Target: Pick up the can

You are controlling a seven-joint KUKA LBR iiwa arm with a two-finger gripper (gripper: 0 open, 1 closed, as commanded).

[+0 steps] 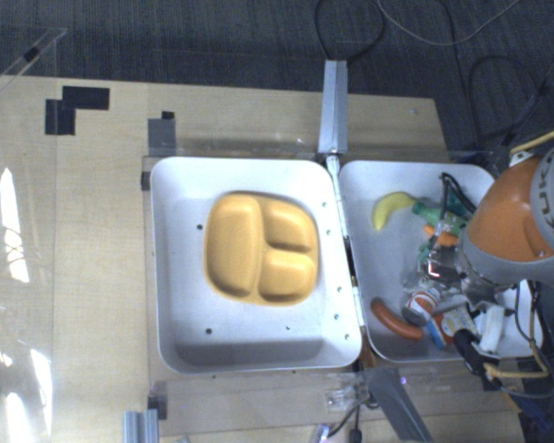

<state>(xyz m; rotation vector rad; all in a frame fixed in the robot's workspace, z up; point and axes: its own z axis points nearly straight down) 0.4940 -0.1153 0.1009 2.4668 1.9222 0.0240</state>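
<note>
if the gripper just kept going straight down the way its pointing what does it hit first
Probably the can, lying in the right bin just beyond the gripper and next to the sausage. Depth is hard to judge from above, and the clutter there is tight, so it could touch a neighbouring item instead.

I see the left bin (180, 247) crowded in the middle by a yellow tray (261, 247), with bare floor around it along the walls. In the right bin (365, 247) the left half lies open between the banana (390, 209) near the top and the sausage (397, 321) near the bottom. The arm (522, 220) covers the right side, over a clutter of small items (434, 238).
</note>
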